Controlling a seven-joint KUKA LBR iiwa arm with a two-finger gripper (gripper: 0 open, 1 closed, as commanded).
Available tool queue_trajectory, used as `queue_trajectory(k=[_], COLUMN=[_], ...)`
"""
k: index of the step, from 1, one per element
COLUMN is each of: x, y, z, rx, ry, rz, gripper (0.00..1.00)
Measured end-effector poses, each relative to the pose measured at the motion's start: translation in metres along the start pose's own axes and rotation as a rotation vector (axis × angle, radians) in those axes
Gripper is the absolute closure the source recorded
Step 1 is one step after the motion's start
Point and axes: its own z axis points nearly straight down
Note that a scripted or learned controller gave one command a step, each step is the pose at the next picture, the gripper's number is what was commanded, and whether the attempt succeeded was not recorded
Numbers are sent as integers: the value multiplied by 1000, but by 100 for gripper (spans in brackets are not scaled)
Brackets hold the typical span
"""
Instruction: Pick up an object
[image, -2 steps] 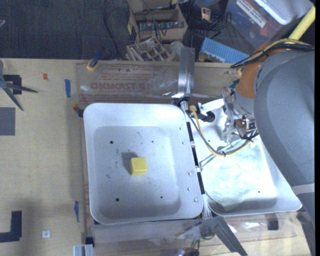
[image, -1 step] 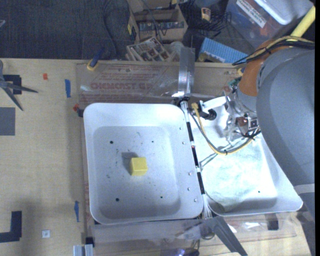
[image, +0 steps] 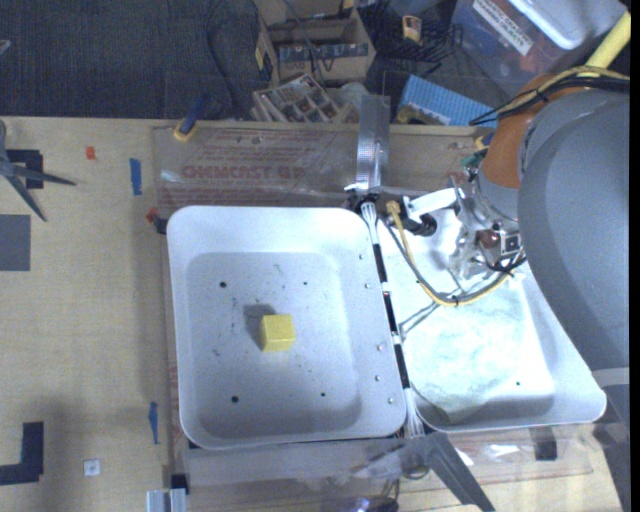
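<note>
1. Nearest the camera, the front rims of the two white bins meet at a dark seam. The left bin (image: 200, 235) and the right bin (image: 560, 400) sit side by side on the desk (image: 80, 330).
2. A small yellow block (image: 278, 332) lies flat on the floor of the left bin, near its middle, casting a short grey shadow on its upper-left side. It is well apart from the pincer, across the seam, and nothing touches it.
3. The floor of the right bin shows faint greenish scuffing below the pincer.
4. The pincer (image: 470, 262) hangs over the far part of the right bin, near the seam between the bins. It is a cluster of metal parts and cables. Whether its fingers are apart or together cannot be told, and no object can be seen in it.
5. A yellow cable (image: 425, 285) loops from the pincer's base toward the seam.
6. Above the pincer, the arm (image: 580, 220) rises, broad and grey, with an orange band (image: 505, 150) at its wrist.
</note>
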Motion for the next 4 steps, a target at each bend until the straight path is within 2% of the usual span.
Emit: queue_trajectory(k=[1, 4], x=[-17, -17], y=[-7, -2], z=[30, 0], rx=[0, 1], ry=[-5, -2], rz=[15, 22], gripper=[100, 100])
